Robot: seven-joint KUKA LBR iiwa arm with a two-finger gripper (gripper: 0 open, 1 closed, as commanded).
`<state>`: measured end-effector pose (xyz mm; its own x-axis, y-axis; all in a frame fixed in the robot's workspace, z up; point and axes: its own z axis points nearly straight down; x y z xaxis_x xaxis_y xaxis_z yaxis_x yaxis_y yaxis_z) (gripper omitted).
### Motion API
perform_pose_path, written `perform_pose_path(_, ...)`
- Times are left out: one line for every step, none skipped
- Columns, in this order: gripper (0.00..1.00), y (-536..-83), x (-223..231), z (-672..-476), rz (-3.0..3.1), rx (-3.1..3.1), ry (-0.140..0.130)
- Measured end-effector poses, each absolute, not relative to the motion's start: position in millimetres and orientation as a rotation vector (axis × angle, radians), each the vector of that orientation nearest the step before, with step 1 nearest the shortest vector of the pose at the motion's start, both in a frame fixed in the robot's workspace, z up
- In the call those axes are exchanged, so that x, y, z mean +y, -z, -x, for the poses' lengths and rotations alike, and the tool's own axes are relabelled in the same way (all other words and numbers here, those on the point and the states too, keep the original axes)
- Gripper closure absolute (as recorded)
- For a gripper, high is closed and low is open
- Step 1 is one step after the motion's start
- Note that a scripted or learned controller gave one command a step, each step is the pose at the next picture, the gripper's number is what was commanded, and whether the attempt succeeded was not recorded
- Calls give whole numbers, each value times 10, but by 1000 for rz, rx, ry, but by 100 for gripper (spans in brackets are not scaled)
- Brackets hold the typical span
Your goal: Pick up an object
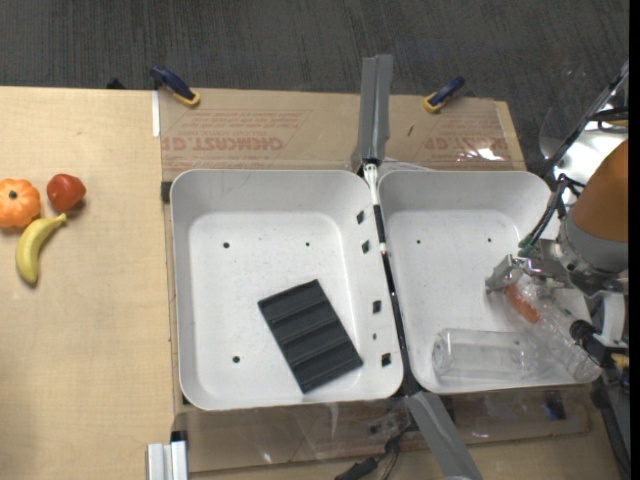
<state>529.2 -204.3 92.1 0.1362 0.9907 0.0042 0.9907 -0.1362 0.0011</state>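
Observation:
A dark grey ribbed block (310, 335) lies flat and at a slant in the left bin (200, 208), towards its front. In the right bin (450, 193), a clear plastic bottle (490, 356) lies on its side along the front wall. Close to that bin's right wall a small orange-red piece (524, 303) shows through clear plastic, just behind the bottle. My gripper (512, 280) hangs low over the right side of the right bin, directly above the orange-red piece. The arm's orange band (608, 203) is above it at the right edge.
On the wooden bench to the left of the bins sit an orange (17, 204), a red fruit (66, 192) and a banana (33, 248). Two clamps (175, 85) (443, 93) pin cardboard behind the bins. A grey divider bar (375, 118) runs between the bins.

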Motion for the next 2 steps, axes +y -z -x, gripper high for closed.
perform_pose_path(100, -1019, -2051, -5300, 2371, -2062, 8)
perform_pose_path(100, -2042, -1111, -5794, 2314, -2123, -4)
